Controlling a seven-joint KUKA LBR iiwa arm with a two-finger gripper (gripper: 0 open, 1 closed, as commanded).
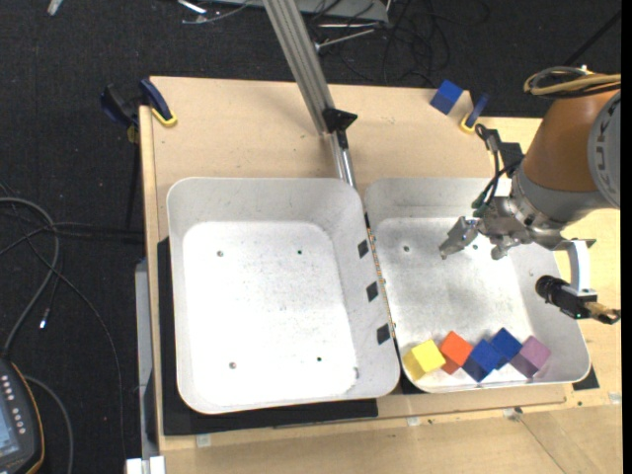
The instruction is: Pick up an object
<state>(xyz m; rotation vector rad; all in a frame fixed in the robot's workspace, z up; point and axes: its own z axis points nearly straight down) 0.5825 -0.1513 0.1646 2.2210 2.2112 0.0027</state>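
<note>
Camera view: the gripper (477,241) hangs over the right bin (415,197), fingers spread and, it seems, holding nothing. The blocks (479,354) lie along the bin's near edge, well apart from the jaws.

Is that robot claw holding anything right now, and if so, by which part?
Nothing is held. The claw hangs open over bare floor of the right bin, apart from the blocks along its near edge.

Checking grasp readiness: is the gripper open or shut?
Open: the gripper hangs over the right bin, its fingers spread apart, nothing between them.
</note>
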